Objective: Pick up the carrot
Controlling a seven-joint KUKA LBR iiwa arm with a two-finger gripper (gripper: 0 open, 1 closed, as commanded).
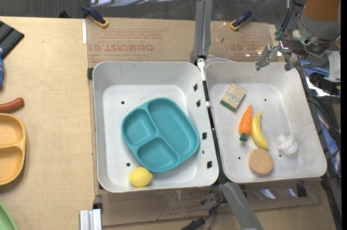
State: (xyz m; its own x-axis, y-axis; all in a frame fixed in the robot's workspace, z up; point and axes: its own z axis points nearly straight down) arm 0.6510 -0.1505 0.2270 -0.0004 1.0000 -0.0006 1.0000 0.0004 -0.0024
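The orange carrot (245, 121) with a green tip lies in the right bin (303, 169), near its middle, pointing up and down. A yellow banana (258, 132) lies right against its right side. My gripper (277, 57) hangs over the far edge of the right bin, well above and to the right of the carrot. Its two fingers stand apart with nothing between them.
The right bin also holds a small patterned box (232, 96), a round tan cookie (261, 161) and a white crumpled piece (287, 144). The left bin (108, 93) holds a teal divided plate (159, 134) and a lemon (141, 176).
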